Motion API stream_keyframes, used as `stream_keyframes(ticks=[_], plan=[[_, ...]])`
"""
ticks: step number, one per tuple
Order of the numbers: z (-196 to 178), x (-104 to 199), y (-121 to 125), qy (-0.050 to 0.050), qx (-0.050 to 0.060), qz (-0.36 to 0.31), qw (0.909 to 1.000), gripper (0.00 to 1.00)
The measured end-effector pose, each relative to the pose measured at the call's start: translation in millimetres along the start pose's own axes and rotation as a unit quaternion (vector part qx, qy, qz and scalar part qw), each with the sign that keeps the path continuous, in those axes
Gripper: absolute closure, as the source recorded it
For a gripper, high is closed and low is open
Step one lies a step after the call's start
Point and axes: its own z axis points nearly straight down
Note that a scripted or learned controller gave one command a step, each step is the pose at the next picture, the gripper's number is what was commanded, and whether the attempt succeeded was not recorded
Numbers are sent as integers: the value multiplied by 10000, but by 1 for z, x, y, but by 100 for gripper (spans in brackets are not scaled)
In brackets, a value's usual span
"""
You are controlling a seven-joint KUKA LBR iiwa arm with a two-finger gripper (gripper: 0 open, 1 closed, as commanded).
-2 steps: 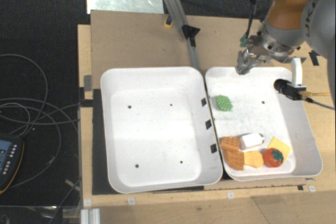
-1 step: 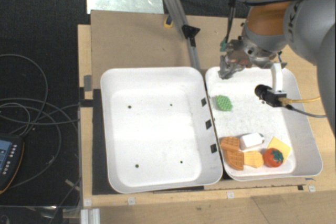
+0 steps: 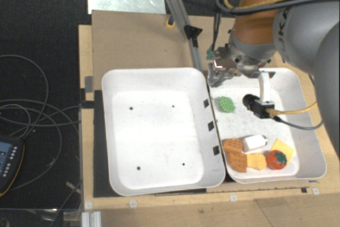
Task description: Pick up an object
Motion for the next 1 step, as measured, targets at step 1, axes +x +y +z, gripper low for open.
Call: stream_keyframes(ticks=[1], plan=[[-7,51,-16,2,-1,-2,10000,100]])
